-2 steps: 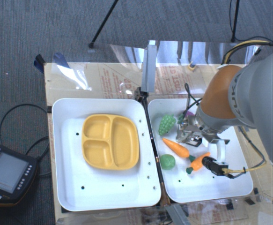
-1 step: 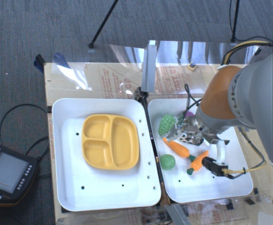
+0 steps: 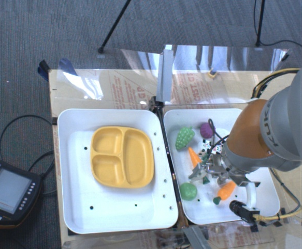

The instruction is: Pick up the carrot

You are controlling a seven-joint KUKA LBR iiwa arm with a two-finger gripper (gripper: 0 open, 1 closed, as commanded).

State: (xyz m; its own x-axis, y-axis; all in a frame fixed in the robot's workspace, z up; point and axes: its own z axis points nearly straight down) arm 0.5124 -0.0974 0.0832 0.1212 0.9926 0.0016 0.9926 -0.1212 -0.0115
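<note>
Right bin (image 3: 259, 211): two carrots (image 3: 193, 155) (image 3: 226, 191), green and purple toys; gripper (image 3: 209, 171) among them, grasp cannot be told. Left bin (image 3: 73, 191): yellow plate (image 3: 123, 156).

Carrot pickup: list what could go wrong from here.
1. There are two orange carrots in the right bin: one beside the hand, another nearer the arm. The hand may go for either one.
2. The toys lie close together. The green berry and green ball flank the hand, so a closing grip could knock or catch one.
3. The arm's bulk hides part of the bin, so a slip may go unseen.
</note>
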